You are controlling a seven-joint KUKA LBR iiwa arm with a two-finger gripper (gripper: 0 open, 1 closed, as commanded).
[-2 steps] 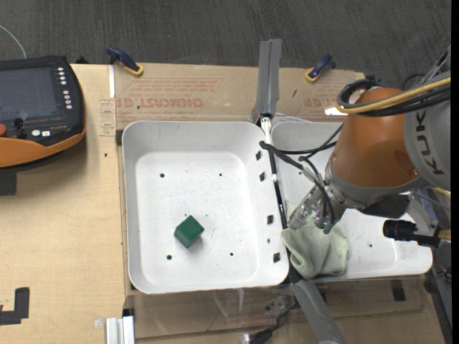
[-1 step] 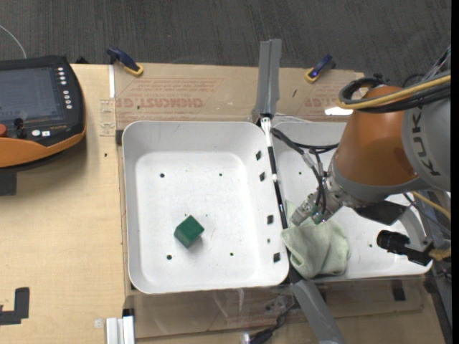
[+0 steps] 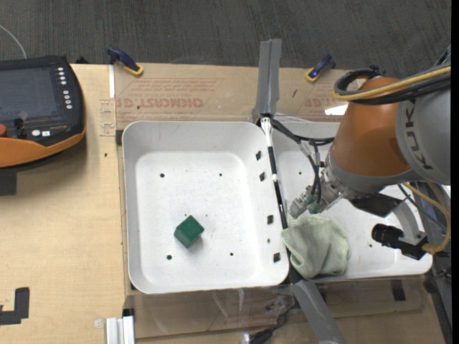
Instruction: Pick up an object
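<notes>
Over the right-hand bin [image 3: 401, 260] the gripper [image 3: 307, 205] hangs low, just above the upper edge of a pale green cloth [image 3: 318, 245] that lies bunched in the bin's near left corner, against the divider between the two bins. At this slant the gripper's tip is a small blur of metal and cable, so whether it is spread or closed cannot be told, and nothing can be seen caught in it — the cloth looks to be resting on the bin floor, slumped and unlifted. My reading is that the approach or descent step is in hand, with the grasp itself not yet proven. The next move calls for a pinch that gathers a real fold of fabric, since a soft cloth can slip out of a shallow bite, and then a straight lift clear of the bin wall. A second candidate sits well apart — a small green cube [image 3: 189, 231] alone on the floor of the left-hand bin [image 3: 143, 213], toward its near side.
</notes>
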